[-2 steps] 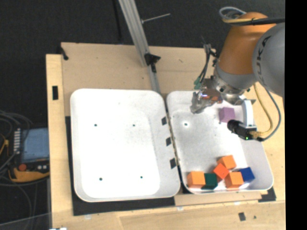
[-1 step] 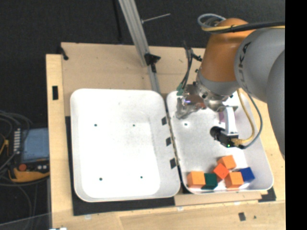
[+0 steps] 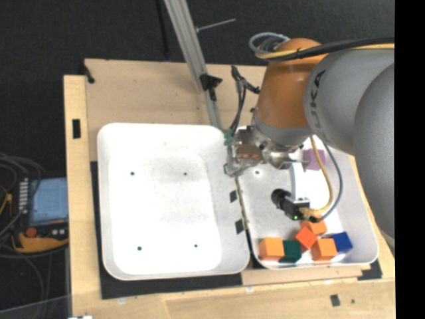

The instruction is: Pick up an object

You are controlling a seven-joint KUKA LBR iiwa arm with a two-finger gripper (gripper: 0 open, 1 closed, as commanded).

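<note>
from the camera view i count two white bins side by side, the left bin (image 3: 109,178) and the right bin (image 3: 362,228). all the loose things i can see sit in the right one. there are three orange blocks (image 3: 271,247) (image 3: 307,235) (image 3: 324,248), one green block (image 3: 291,250), one blue block (image 3: 342,241), and one purple piece (image 3: 313,158) half hidden behind the arm (image 3: 345,92).

the blocks are small, plain-coloured cubes, bunched in a row along the near wall of the right bin. the green block is wedged between two orange ones, and the third orange block sits tilted, just behind the row. the blue block is at the right end, touching its orange neighbour. the purple piece lies apart from them, toward the far side of the bin.

the gripper (image 3: 234,163) hangs over the far left corner of the right bin, close to the seam between the bins and well apart from the row of blocks. i can't tell whether it is released or clenched, and i see nothing held in it.

the bins rest on a black mat (image 3: 106,288) on a pale wooden bench (image 3: 133,92). the floor around it is dark. a metal rail (image 3: 186,38) slants down from the top, and a handheld unit with a blue screen (image 3: 48,201) lies among cables to the left.
</note>
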